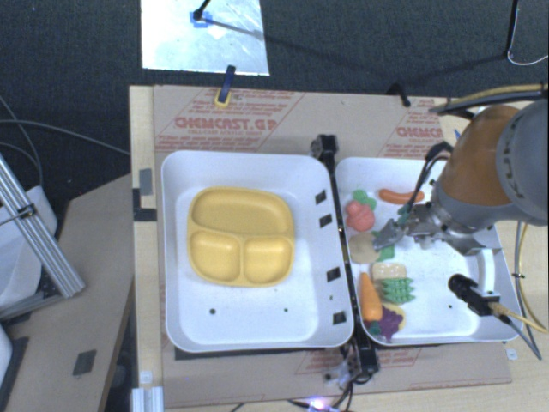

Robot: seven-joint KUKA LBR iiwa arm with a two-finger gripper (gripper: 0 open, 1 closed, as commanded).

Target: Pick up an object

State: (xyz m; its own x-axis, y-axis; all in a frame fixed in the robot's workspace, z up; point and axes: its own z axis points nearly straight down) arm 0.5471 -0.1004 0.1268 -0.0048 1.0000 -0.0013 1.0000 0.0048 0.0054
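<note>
On a cardboard-covered bench [257, 114], two shallow white bins sit side by side. The gripper [393, 234] hovers in the right bin [489, 320]; its finger spread cannot be told. Small plastic toy foods [382, 294] cluster just below and left, against the bin's inner edge.

A plate [241, 234] lies in the left bin [176, 256]. To the right of the plate, the right bin [429, 320] holds toy food [382, 281]. The gripper [388, 233] is over that food.
</note>
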